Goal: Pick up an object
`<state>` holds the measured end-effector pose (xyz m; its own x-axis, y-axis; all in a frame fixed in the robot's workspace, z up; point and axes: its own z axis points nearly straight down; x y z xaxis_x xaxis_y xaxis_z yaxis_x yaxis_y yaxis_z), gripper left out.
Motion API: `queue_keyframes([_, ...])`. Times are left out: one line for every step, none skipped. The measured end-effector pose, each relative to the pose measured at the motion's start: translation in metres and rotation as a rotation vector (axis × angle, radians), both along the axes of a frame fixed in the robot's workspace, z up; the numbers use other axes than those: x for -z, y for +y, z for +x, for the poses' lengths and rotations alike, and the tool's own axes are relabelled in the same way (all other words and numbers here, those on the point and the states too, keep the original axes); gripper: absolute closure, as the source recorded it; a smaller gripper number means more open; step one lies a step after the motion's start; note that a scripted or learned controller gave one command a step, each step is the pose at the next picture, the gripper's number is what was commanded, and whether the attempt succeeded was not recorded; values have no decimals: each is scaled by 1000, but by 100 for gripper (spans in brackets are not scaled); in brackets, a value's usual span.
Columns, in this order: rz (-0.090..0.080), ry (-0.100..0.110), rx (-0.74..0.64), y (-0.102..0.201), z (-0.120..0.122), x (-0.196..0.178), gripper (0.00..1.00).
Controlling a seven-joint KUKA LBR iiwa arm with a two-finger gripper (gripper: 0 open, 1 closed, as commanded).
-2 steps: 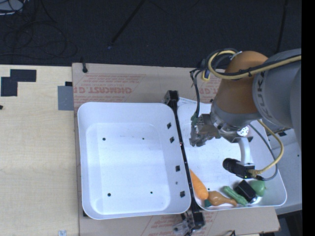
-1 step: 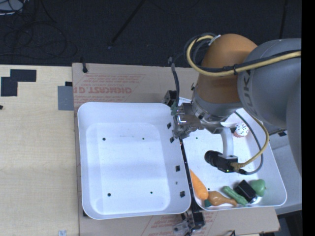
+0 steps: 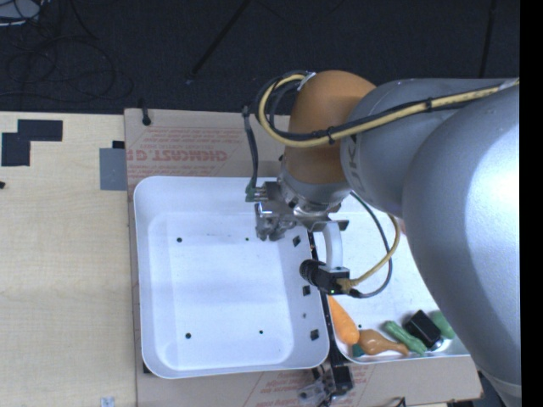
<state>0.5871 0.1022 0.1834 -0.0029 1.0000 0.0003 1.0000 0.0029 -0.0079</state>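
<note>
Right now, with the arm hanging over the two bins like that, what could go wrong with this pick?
1. The objects, an orange carrot-like piece, green pieces and a black item, crowd one corner of the right bin, so a grab may catch the wall or two things.
2. The gripper sits by the divide between bins, over the left bin, away from that pile.

1. Left bin [image 3: 153, 227] sits beside right bin [image 3: 373, 350], rims touching.
2. Arm [image 3: 424, 159] reaches in from right, gripper [image 3: 273, 227] over the shared rim.
3. Carrot [image 3: 342, 318], pear-like piece [image 3: 377, 342], pickle [image 3: 405, 336] and a small block [image 3: 422, 327] lie clustered in right bin's near corner.
</note>
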Motion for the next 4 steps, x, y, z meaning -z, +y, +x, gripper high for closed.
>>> queue_keyframes([-1, -9, 1, 42, 38, 100, 100])
queue_keyframes([5, -16, -2, 82, 14, -24, 100])
queue_keyframes([3, -8, -3, 136, -1, -64, 100])
queue_keyframes([1, -14, -1, 142, 59, -116, 100])
